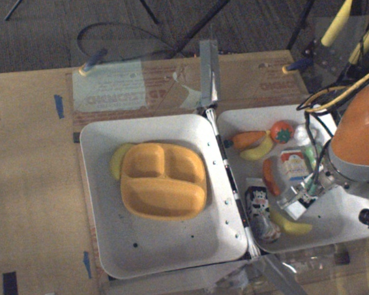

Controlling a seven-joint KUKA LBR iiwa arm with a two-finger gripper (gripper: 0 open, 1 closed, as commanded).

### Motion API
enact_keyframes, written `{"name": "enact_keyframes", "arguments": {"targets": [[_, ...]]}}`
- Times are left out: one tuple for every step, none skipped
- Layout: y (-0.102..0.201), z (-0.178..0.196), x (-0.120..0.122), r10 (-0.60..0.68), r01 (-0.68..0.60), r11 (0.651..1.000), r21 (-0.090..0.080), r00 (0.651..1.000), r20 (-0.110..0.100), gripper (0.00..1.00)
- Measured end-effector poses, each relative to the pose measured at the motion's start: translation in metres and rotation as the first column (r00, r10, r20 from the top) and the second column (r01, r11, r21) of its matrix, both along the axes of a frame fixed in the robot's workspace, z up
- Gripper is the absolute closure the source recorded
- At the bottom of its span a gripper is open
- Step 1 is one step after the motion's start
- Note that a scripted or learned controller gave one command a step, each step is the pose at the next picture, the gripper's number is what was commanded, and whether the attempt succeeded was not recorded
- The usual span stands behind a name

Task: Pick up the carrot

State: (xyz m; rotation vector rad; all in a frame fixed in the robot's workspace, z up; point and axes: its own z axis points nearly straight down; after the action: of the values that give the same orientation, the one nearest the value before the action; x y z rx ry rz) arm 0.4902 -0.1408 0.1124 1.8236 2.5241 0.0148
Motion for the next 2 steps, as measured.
{"name": "enact_keyframes", "arguments": {"targets": [[-0.045, 0.051, 0.065, 0.014, -0.014, 1.0, 0.007, 1.0, -0.024, 0.0], [-0.071, -0.016, 0.066, -0.368, 0.369, 0.929, 0.026, 0.929, -0.027, 0.0]]}}
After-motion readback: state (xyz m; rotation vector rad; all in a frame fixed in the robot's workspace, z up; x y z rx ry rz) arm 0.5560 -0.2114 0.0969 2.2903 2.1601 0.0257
